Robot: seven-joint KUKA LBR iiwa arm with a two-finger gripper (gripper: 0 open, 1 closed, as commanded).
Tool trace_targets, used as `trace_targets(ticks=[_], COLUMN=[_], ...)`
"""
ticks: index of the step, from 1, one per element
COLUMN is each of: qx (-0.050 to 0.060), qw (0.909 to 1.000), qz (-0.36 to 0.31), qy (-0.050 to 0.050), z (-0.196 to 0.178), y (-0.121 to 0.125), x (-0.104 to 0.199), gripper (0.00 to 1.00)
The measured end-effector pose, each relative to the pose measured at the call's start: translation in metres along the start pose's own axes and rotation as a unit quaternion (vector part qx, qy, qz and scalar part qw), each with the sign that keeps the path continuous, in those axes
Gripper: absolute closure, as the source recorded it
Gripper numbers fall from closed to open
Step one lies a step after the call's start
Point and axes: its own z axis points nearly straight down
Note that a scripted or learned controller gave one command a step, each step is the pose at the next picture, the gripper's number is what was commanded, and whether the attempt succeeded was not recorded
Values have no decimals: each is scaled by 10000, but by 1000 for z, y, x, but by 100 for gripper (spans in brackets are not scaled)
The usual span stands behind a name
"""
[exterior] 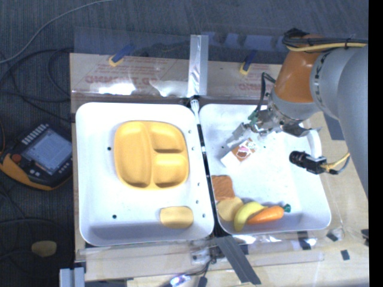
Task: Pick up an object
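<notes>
Two shallow white bins are seen side by side on the worktop (90, 70) from above. The left bin (96, 220) is occupied by a yellow compartment tray (151, 154), laid flat near its middle, and a small yellow block (176, 216) set apart from it near the front wall.

In the right bin (311, 211), a white packet with a red label (241, 150) is lying toward the back, and the tool (254, 127) of the grey arm (335, 82), reached in from the right, is lowered just above and behind it. Whether the tool is spread or pressed together cannot be told, and no object can be made out in its grip.

A cluster is gathered in the front left corner of the same bin: a brown slice of bread (222, 188) against the dividing wall, a pale round item (227, 209) in front of it, a yellow banana (245, 214) touching that, and an orange carrot (266, 214) lying alongside the banana. A black cylindrical part (302, 158) is seen over the bin's right side.

An orange handheld controller (39, 157) is lying on the floor to the left.
</notes>
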Motion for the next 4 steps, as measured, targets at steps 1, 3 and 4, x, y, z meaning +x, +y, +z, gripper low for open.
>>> trace_targets(ticks=[1,3,4], qx=[-48,-38,-69], qw=[9996,10000,9876], qz=[-270,-49,1566], qy=[-25,-36,-12], z=[46,47,46], y=[2,3,-33], x=[-35,-35,-16], gripper=[0,0,0])
